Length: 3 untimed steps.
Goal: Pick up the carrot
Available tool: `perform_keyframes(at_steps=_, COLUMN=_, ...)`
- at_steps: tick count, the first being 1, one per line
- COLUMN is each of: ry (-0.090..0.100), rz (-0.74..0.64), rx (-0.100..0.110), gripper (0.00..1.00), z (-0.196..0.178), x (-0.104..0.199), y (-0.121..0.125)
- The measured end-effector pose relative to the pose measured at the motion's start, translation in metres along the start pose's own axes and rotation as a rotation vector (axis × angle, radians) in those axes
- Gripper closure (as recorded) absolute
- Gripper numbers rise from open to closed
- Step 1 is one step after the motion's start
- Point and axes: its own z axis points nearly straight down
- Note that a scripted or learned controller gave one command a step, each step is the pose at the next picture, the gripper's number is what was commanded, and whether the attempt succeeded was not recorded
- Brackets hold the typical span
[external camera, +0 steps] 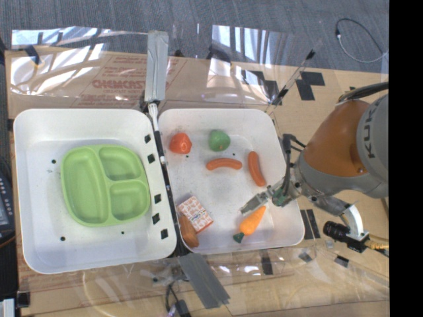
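I see gripper (pixel 259 203) low in right bin (pixel 281 144), touching carrot (pixel 252 222); finger spread unclear, can't tell.

The divided plate (pixel 106 185) lies in the left bin (pixel 26 197). In the right bin (pixel 281 147), the tomato (pixel 180 143) and lime (pixel 219 139) sit far, two sausages (pixel 224 164) (pixel 256 168) mid, the carton (pixel 195 214) near-left, and the carrot (pixel 252 222) near-right beneath the gripper (pixel 259 202).

Grey arm (pixel 344 157) reaching in from right, end effector (pixel 259 203) lowered
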Motion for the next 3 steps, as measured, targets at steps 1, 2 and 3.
perform_keyframes(at_steps=1, ry=-0.001, rz=0.348, rx=0.000, gripper=0.00, z=0.061, x=-0.003, y=-0.001)
perform_keyframes(at_steps=2, ry=-0.002, rz=0.424, rx=-0.002, gripper=0.00, z=0.061, x=-0.001, y=0.001)
perform_keyframes(at_steps=3, ry=0.000, rz=0.310, rx=0.000, gripper=0.00, z=-0.024, x=0.010, y=0.004)
